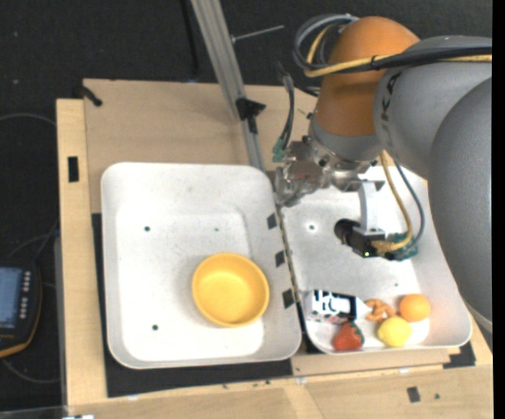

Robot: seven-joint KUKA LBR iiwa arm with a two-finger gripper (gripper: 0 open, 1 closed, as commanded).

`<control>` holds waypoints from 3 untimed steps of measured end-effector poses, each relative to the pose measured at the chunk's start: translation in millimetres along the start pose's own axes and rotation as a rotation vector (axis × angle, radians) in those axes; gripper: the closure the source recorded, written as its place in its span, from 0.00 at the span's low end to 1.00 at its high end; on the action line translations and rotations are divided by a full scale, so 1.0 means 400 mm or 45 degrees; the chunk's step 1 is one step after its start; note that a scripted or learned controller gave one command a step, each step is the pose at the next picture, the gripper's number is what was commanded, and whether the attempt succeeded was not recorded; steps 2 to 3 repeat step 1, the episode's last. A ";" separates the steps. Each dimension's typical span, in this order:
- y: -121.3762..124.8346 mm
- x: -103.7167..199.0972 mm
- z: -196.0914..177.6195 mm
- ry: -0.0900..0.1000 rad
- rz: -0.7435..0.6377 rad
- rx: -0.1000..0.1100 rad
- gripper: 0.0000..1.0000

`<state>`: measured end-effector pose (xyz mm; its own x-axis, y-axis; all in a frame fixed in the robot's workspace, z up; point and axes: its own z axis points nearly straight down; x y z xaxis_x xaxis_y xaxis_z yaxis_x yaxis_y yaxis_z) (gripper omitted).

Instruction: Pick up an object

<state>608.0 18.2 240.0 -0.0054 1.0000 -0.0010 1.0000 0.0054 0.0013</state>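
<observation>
On my feed the gripper point(300, 182) sits at the far left corner of the right bin point(322, 234), just by the divider between the bins, and I cannot tell its state or whether it has hold of anything. The candidates to pick lie clustered along the right bin's near edge: an orange point(415, 307), a yellow lemon-like fruit point(394, 331), a red strawberry-like piece point(348, 338) and a small black-and-white box point(334, 305). A yellow bowl point(229, 289) rests upright in the left bin point(148, 208).
</observation>
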 end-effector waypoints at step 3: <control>0.047 0.121 -0.026 0.003 -0.002 -0.002 1.00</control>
